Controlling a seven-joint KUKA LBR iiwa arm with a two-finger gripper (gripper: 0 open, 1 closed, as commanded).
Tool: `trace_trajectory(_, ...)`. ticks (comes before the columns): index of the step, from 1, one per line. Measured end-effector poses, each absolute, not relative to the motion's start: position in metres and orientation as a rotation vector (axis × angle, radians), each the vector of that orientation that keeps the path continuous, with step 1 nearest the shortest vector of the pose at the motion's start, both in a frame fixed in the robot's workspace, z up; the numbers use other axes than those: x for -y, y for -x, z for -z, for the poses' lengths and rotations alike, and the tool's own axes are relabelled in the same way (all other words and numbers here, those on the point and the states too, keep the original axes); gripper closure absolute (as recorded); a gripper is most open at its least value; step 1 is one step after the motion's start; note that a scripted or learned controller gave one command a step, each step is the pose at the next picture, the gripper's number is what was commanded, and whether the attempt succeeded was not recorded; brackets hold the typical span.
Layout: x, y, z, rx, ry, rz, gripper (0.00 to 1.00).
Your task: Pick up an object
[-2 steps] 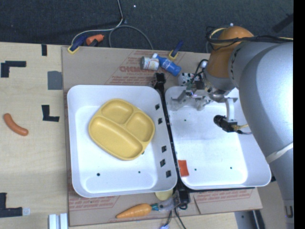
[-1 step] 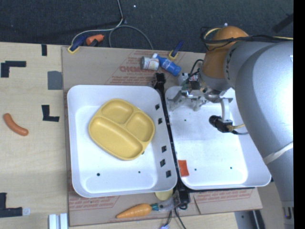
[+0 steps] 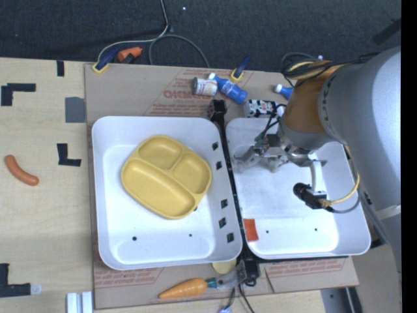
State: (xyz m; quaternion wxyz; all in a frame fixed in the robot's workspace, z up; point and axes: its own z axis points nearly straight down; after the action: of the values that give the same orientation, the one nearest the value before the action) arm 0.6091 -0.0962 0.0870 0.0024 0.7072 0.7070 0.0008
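gripper (image 3: 255, 154): low over upper left part of right bin; fingers a metallic blur, spread or pressed together cannot be told; nothing visibly pinched.
arm (image 3: 345, 103): grey, orange band above wrist, reaching in from right across right bin.
right bin (image 3: 293, 237): white, shallow; small orange-red tag (image 3: 249, 229) near lower left corner, well apart from gripper; floor otherwise hard to read under the arm.
left bin (image 3: 156, 250): holds yellow divided plate (image 3: 167, 175), flat, three compartments, lying in upper middle.
task object: likeliest candidate the yellow divided plate, in the other bin from the gripper, untouched.
progress: judged not yet done; no object seen between fingers; approach, closing and lifting all left.
bench items: blue-and-white bottle (image 3: 221, 87) lying beyond the bins; toy carrot (image 3: 184, 289) in front of left bin; toy sausage (image 3: 21, 170) far left on wooden top; orange-handled clamp (image 3: 117, 57) at cardboard corner.
writing: red print on cardboard (image 3: 166, 96) beneath bins, letters too faint to read; bottle label too small to read; no brand legible.
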Motion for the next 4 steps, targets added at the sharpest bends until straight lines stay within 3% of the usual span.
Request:
trace_trajectory(1, 0.131, -0.671, -0.094, -2.22, -2.216, -0.004, 0.0)
trace_trajectory(2, 0.098, -0.657, -0.085, -2.221, -2.216, 0.002, 0.0)
trace_trajectory(3, 0.098, -0.669, -0.085, -2.223, -2.218, 0.0, 0.0)
trace_trajectory(4, 0.098, -0.669, -0.096, -2.223, -2.215, -0.001, 1.0)
